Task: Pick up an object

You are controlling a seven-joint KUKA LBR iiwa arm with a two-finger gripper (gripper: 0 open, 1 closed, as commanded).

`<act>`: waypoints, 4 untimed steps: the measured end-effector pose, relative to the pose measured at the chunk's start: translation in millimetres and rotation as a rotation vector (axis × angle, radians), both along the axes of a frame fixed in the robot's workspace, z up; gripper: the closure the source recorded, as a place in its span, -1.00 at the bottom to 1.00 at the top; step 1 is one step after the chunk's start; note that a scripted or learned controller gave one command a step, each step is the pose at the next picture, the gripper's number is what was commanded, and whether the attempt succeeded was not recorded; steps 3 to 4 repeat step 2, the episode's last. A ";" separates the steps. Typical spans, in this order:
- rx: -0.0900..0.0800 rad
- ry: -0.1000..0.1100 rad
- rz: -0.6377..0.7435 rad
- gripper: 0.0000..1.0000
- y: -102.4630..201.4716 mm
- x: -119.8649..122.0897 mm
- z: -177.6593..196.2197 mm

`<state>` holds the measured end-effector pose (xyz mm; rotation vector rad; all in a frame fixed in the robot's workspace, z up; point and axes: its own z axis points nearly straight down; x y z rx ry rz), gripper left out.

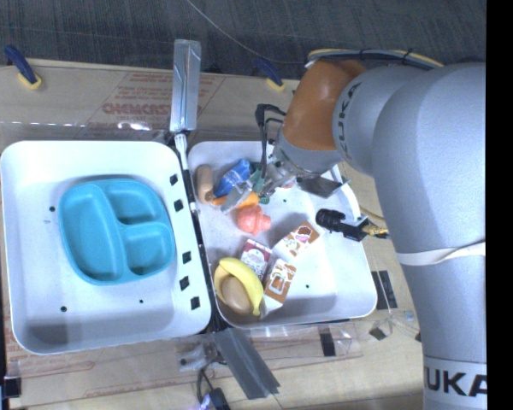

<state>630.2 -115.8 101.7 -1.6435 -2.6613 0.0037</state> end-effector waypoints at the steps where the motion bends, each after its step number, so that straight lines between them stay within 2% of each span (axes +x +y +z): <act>1: -0.004 -0.002 0.005 1.00 0.0 -0.8 -0.5; 2: -0.004 -0.022 -0.001 1.00 54.9 29.1 95.6; 4: -0.004 -0.022 -0.001 1.00 54.9 29.1 95.6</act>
